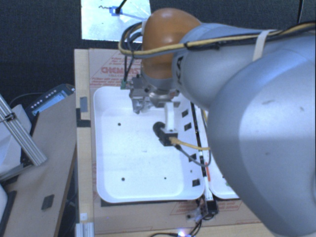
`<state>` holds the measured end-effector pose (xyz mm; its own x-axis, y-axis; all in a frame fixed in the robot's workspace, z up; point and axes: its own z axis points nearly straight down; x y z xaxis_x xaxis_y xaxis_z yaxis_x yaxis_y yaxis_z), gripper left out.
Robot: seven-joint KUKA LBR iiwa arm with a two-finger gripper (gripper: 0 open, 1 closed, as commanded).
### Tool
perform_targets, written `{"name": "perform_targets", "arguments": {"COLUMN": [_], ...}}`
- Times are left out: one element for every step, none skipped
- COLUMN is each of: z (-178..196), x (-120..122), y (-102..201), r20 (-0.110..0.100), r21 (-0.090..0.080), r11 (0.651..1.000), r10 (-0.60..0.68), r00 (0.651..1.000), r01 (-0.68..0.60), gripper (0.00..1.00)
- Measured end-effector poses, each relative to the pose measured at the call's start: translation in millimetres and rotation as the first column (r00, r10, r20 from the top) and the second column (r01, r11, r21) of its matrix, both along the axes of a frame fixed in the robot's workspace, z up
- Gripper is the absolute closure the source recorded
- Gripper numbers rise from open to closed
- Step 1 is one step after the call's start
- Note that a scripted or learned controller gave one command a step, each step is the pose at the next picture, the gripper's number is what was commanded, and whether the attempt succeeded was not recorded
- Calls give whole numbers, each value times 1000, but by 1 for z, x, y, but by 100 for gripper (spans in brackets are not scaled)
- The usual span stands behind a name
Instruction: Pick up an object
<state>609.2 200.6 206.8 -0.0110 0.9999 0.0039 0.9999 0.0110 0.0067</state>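
Grey arm (247, 98) looms over the left white bin (113, 147).

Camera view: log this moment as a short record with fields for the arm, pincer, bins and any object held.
arm: grey with an orange band, reaching in from the right and covering most of the right bin
pincer: low over the upper part of the left bin
object held: none seen at the pincer
left bin floor: white with small dark dots
between bins: strip with black clips and a yellow cable
under bins: cardboard with red print
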Motion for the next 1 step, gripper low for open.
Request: {"name": "perform_targets", "arguments": {"z": [126], "x": [-42], "y": [-2], "r20": [5], "r21": [2], "r11": [1000], "r10": [-5], "r00": [1000], "r01": [5], "gripper": [100]}}
